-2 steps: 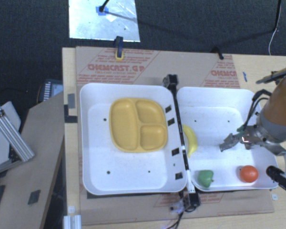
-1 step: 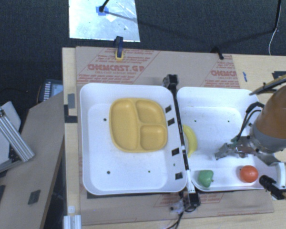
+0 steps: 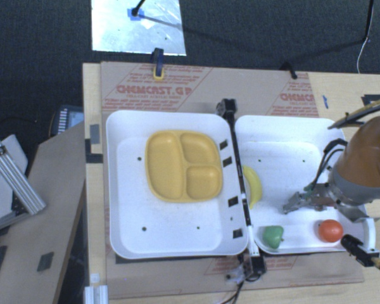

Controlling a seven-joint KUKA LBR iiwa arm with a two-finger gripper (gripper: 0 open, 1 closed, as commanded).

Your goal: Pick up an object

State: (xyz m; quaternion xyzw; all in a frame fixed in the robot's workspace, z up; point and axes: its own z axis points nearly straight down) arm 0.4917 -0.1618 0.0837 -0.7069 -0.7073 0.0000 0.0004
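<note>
While the orange-red ball [image 3: 330,230] sits at the right bin's [image 3: 285,135] front edge, the pincer [image 3: 296,202] hangs just up-left of it, not touching; nothing visible between its fingers, spread can't be told. Green object [image 3: 273,235] lies left of the ball, yellow object [image 3: 253,187] against the bin's left wall. Left bin [image 3: 123,170] holds a yellow divided tray [image 3: 182,166]. Both bins rest on the worktop [image 3: 177,87].

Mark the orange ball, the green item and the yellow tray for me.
orange ball [image 3: 330,230], camera view, centre of its top.
green item [image 3: 273,235], camera view, middle of its body.
yellow tray [image 3: 183,165], camera view, central divider.
</note>
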